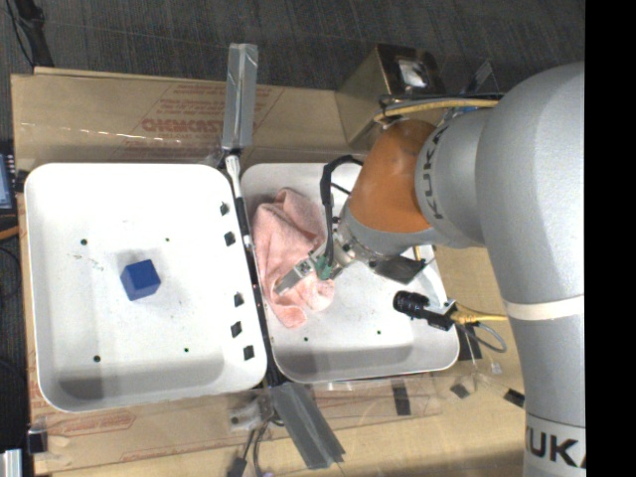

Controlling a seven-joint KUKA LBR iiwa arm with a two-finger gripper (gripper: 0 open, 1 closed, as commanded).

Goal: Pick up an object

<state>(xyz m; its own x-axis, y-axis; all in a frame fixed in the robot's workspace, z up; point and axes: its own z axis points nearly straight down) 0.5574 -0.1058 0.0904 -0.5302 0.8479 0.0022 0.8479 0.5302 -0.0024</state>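
Jaws: we see the arm's two-finger gripper (pixel 301 277) low over the pink cloth, its grey fingers slanting down and to the left; we judge the jaws to be apart, with no fold of fabric visibly caught between them.
Directly under the jaws: the crumpled pink cloth towel (pixel 288 246) lies against the left wall of the right-hand shallow white plastic bin (pixel 397 356); the fingertips sit at or just above its lower lobe, and we cannot tell whether they touch it.
Risk at the cloth: if the jaws close on a single thin layer or only on the edge, we expect the towel could slip out during the lift; a shallow bite would cause that.
Risk beside the jaws: the bin wall and the dark divider clips stand just to the left of the fingertips, so a drift that way could catch a finger on the rim.
Behind the jaws: a black cable (pixel 333 182) loops off the orange wrist (pixel 393 192) near the cloth; we think it could snag fabric when the arm rises.
Far from the jaws: a small blue cube (pixel 140 278) sits alone in the left-hand white bin (pixel 60 366), well apart, unaffected by any of this.
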